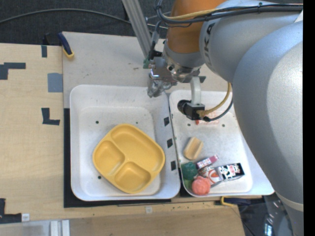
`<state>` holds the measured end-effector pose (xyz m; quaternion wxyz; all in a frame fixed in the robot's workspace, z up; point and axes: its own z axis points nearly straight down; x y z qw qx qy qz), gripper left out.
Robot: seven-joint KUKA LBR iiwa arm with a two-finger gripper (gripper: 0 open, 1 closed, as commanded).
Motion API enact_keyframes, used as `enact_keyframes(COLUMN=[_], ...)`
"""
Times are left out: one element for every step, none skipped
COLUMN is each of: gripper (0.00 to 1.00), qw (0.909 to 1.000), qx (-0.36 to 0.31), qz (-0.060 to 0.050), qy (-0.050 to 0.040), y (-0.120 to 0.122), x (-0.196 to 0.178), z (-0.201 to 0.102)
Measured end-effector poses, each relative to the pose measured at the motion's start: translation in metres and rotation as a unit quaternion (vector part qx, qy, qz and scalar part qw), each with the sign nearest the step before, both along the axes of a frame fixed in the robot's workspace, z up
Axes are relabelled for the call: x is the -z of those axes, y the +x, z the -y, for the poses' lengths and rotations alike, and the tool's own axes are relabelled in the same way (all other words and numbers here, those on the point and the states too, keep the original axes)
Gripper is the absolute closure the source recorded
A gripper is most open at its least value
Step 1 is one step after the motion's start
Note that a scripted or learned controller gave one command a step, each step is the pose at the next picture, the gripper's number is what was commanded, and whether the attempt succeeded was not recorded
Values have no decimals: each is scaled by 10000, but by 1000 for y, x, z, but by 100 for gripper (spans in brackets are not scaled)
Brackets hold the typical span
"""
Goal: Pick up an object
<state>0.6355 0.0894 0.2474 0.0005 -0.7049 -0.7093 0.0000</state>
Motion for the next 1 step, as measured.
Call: enact_keyframes(gripper=[0], qw=[10000], qx=[20], qz=[-3], qy=[-13], y=[0], x=[0], z=[3])
